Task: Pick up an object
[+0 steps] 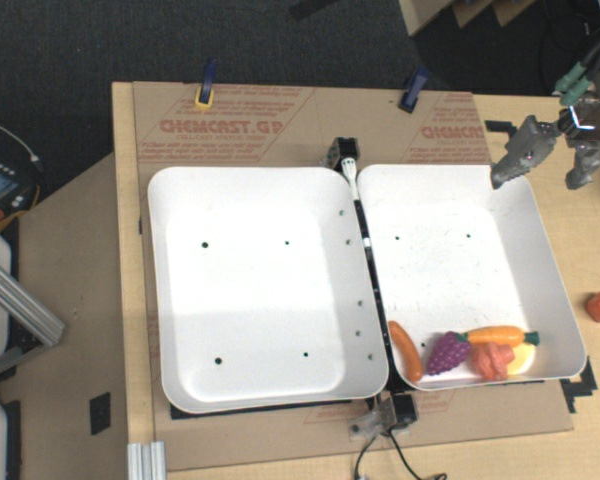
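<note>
- My gripper (548,164) hangs at the far right corner of the right bin (450,218), over its rim and well apart from the toys.
- My two fingers (520,153) stand spread with clear space between them: open, holding nothing.
- The left bin (250,278) shows bare white floor with four small dark dots on it.
- The right bin holds all the toys, crowded into its near edge.
- A sausage (405,352) lies at the near left of that bin, slanted, just beside the divider between the bins.
- Purple grapes (447,353) sit just right of the sausage, close to it.
- A carrot (501,335) lies flat beyond and right of the grapes, its green tip pointing right.
- A red toy (489,360) lies under the carrot, touching it; I cannot tell what it is.
- A yellow piece (521,359) shows just right of the red toy, against the bin's near wall.
- The rest of the right bin's floor is white with a few dark dots.
- Both bins rest on a brown board (280,118) with red printing, held by a yellow-tipped clip (206,90) and a blue clip (414,90) at its far edge.
- A small red thing (598,307) lies outside the right bin, on the bench at the right edge.
</note>
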`<state>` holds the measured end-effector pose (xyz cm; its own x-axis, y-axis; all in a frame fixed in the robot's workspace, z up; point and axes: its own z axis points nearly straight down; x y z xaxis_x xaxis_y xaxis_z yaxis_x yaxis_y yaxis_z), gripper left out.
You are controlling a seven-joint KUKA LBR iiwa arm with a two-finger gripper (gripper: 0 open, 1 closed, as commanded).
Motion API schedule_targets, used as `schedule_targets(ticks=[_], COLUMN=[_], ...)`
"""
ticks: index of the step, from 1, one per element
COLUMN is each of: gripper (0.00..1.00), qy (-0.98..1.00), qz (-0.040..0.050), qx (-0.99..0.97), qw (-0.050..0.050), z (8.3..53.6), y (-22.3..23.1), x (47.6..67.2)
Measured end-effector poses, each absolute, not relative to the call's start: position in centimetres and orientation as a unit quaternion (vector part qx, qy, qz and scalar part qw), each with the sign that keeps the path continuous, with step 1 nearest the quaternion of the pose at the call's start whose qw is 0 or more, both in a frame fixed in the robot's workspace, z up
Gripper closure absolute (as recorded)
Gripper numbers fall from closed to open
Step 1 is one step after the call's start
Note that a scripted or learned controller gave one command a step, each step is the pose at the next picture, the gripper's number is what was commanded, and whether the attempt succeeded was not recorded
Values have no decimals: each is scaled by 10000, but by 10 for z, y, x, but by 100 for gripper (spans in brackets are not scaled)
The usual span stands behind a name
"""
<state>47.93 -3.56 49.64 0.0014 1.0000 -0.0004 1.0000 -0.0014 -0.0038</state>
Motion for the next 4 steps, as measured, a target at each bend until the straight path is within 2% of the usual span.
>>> schedule_targets(ticks=[1, 2, 3, 4], gripper=[0, 100, 100, 100], qy=[-7057, -7069, -7059, -7077], qz=[35, -16, 41, -31], qx=[-7085, -7073, -7083, -7065], qw=[35, -26, 46, -40], z=[402, 418, 309, 391], y=[-58, -57, -72, -63], x=[479, 480, 478, 480])
